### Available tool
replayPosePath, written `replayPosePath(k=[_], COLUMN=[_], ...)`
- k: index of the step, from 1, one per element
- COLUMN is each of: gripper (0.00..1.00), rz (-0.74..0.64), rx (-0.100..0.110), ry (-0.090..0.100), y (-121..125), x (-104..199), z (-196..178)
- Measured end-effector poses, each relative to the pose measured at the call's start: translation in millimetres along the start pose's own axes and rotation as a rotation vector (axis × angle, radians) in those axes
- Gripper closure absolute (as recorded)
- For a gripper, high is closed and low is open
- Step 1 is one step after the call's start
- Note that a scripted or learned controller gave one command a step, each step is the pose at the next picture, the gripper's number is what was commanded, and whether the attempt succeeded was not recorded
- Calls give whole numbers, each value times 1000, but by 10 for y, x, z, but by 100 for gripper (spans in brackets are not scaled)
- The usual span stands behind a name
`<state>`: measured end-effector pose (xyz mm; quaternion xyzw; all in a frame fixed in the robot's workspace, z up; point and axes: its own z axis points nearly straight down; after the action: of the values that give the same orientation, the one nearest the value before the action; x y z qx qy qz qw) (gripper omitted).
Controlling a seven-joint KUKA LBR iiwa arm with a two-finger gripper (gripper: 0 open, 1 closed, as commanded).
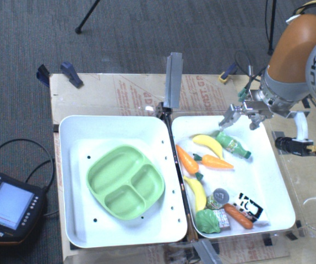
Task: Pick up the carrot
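Hovering over the far edge of the right bin (pixel 276 164), the gripper (pixel 240 116) has its fingers spread apart, clamped on nothing. A carrot (pixel 216 161) lies below it mid-bin, just beside a green bottle (pixel 232 145) and a yellow banana (pixel 208 143). Another carrot (pixel 186 159) lies near the divider.

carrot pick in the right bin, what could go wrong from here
1. Three carrots lie in the right bin: one at the left wall, one in the middle, one near the front. The program may go for any of them.
2. The middle carrot sits close to a banana and a green bottle, so the gripper might bump or grab those instead.
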<state>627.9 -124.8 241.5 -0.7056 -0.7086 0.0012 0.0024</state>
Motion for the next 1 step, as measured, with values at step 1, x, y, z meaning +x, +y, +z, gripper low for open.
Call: replayPosePath(k=[1], gripper=[0], rz=[-74], rx=[-1], ry=[0], y=[-129], x=[247], z=[1461])
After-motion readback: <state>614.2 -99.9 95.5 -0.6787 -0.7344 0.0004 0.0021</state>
